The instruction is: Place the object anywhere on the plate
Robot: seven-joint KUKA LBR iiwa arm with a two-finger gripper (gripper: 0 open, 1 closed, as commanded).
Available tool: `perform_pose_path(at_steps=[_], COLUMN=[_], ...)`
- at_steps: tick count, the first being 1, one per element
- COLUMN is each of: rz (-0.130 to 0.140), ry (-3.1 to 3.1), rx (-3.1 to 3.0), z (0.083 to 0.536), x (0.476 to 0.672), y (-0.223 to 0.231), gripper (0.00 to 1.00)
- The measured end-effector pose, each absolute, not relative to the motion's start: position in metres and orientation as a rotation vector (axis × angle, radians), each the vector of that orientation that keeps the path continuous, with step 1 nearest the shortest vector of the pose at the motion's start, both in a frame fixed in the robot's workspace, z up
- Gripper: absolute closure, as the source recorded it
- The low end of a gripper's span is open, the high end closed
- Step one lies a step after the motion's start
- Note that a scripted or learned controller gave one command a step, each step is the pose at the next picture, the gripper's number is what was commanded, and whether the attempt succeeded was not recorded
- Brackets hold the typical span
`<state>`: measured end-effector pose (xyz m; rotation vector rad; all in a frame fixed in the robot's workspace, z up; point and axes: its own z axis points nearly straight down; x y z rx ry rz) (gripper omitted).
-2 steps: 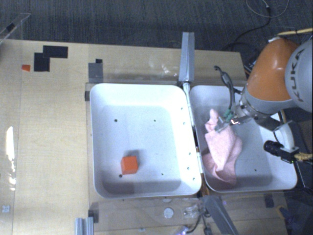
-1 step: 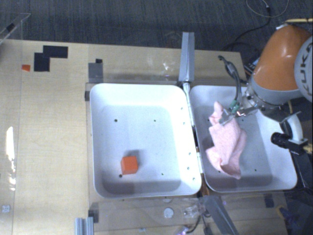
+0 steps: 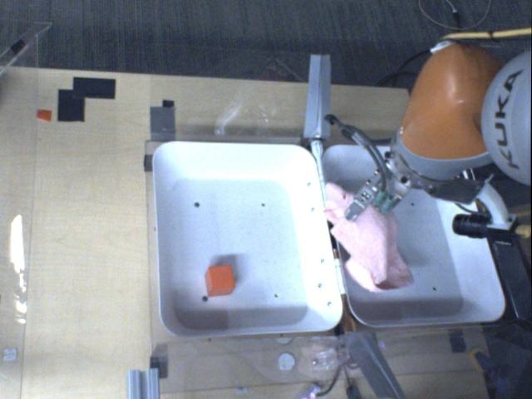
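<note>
In the two bins: one orange block (image 3: pixel 220 280), one pink cloth (image 3: pixel 374 243).

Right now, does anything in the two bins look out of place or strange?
Yes. The pink cloth in the right bin lies crumpled against the divider, its edge riding up on the rim. The orange block sits alone in the left bin.
</note>
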<state>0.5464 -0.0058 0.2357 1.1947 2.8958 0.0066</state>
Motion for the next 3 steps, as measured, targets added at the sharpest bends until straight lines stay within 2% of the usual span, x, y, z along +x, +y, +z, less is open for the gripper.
perform_pose_path(at_steps=[1,2,3], rz=[0.006,0.005,0.005], ry=[3.076,3.132,3.131], rx=[0.591,-0.004,-0.004], z=[0.237,0.231,0.231], x=[0.538,0.516,0.516], y=[0.047,0.091,0.091], gripper=[1.00,1.00,0.00])
